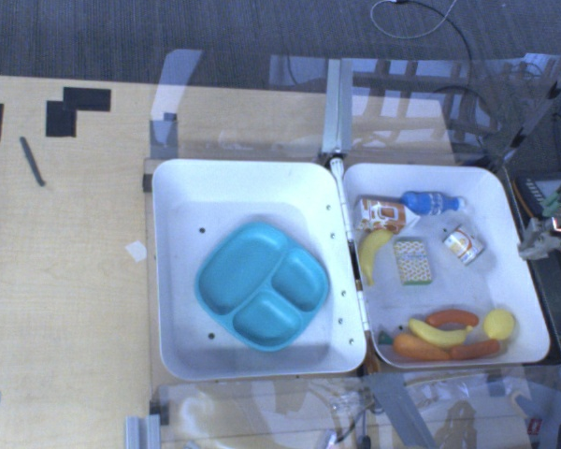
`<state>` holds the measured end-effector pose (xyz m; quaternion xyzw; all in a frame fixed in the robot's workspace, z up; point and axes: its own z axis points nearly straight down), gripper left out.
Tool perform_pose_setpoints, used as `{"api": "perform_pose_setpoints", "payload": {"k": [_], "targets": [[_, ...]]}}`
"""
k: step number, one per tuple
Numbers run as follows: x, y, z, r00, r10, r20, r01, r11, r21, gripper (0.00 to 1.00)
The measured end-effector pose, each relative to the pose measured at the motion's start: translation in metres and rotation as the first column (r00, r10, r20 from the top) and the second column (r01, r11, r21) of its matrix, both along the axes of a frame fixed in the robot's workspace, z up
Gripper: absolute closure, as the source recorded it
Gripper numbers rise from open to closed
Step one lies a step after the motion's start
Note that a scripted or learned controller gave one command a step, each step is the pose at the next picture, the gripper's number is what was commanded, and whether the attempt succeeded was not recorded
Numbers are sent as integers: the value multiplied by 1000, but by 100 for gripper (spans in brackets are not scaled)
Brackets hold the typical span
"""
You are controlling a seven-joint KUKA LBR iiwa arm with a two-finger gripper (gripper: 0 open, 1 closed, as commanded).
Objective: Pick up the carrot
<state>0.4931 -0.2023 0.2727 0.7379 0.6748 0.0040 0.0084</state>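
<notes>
Carrot [413, 347] lies in the right bin's [528, 279] near corner, touching a toy banana [438, 333]. Likely light, rigid, smooth plastic; grasp across its thicker middle, fingers clearing the banana.

Robot hardware at the view's right edge, partly cut off, end effector [545, 237] blurred, finger state indistinct
</notes>
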Motion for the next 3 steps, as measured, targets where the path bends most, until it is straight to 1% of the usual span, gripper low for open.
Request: {"api": "perform_pose_setpoints", "payload": {"k": [1,2,3], "targets": [[2,1,11,1000,7,6,-7,1000,-2,100],[-5,33,-27,969,-247,-13,247,969,7,100],[14,25,-1,981,-193,-13,193,981,6,100]]}}
